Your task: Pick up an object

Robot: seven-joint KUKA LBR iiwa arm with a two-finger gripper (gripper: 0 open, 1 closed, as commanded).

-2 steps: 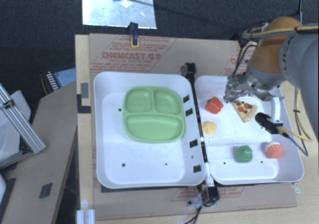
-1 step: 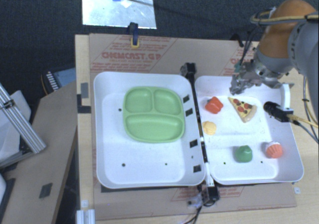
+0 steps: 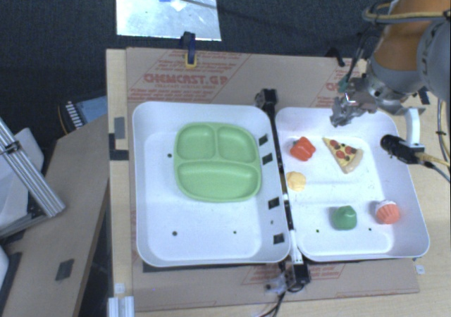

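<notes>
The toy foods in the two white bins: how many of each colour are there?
Red: 1, red plastic pepper
Yellow: 2, yellow pizza slice; small yellow lump
Green: 2, green round toy; green divided plate
Pink-orange: 1, cupcake
Total: 6

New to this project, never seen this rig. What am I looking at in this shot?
One fixed camera looks down at a slant on a bench. The grey robot arm with an orange band reaches in from the right; its pincer hangs over the far edge of the right bin, with nothing seen between its fingers. The job is to pick up an object. The right bin holds toy food: a pizza slice, a red piece, a yellow piece, a green piece and a cupcake. The left bin holds a green divided plate.
</notes>
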